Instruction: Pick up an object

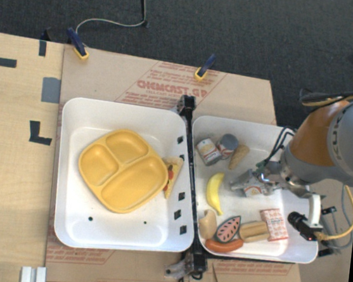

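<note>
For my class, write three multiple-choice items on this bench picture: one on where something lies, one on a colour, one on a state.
1. Where does the banana lie?
A. in the right bin
B. in the left bin
C. on the cardboard

2. What colour is the divided plate?
A. blue
B. yellow
C. green

3. How does the small can rest?
A. stacked on the plate
B. hanging from the arm
C. on the bin floor, apart from the gripper

Key: 1 A, it lies in the right bin near the divider; 2 B, the plate in the left bin is yellow; 3 C, the gripper is to its right.
</note>
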Robot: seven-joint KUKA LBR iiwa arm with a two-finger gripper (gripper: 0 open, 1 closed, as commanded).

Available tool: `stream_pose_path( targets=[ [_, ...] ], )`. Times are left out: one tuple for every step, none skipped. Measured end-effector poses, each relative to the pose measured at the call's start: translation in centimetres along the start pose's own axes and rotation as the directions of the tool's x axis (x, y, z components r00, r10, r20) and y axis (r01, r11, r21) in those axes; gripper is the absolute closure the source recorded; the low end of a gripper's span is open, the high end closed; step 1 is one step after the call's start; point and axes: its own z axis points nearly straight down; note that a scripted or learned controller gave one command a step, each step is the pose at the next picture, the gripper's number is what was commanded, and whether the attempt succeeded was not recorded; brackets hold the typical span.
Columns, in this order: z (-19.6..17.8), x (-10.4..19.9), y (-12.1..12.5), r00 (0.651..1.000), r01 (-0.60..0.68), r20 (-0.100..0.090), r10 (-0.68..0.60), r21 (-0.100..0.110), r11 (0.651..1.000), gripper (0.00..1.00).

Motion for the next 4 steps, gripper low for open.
stream_pose_path(
  targets=[
    [-0.9, 0.0, 0.0, 1.0, 0.0, 0.0, 0.0, -0.001, 1.0, 1.0],
    [-8.4, 4.2, -5.4, 1.0, 0.001, 0.0, -0.001, 0.004, 1.0, 1.0],
    [-12.9, 9.7, -7.0, 1.0, 0.0, 0.0, 0.0, 0.003, 1.0, 1.0],
    [-15.2, 14.4, -7.5, 1.0, 0.001, 0.001, -0.001, 0.003, 1.0, 1.0]
  ],
)
